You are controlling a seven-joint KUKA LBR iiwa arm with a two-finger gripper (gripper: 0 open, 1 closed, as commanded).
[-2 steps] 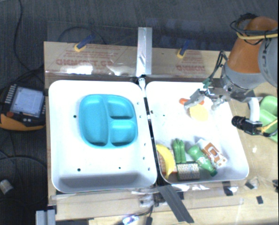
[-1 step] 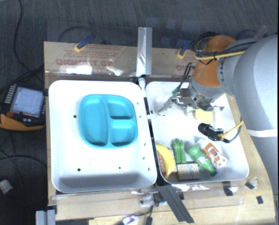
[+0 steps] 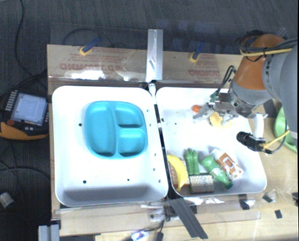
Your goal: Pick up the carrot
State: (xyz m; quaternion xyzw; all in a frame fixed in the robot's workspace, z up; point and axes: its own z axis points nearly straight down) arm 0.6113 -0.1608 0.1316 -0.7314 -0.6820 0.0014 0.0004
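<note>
Bench w/ two white bins side by side; left bin (image 3: 64, 149) carries a blue divided tray (image 3: 115, 128). Right bin (image 3: 174, 129): carrot (image 3: 196, 108) near far wall, just beside the gripper (image 3: 208, 112), which sits low over it, w/ a yellow piece (image 3: 217, 118) close by. Can't tell the tool's grip state, too small. Banana (image 3: 177, 170), green veg (image 3: 191, 160), grater (image 3: 202, 183) well apart at near edge. Tip: centre on carrot, keep clear of yellow piece, close before lifting.

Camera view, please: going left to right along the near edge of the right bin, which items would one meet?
Banana → green beans → grater-like metal piece → green bottle → orange-and-white packet.
</note>
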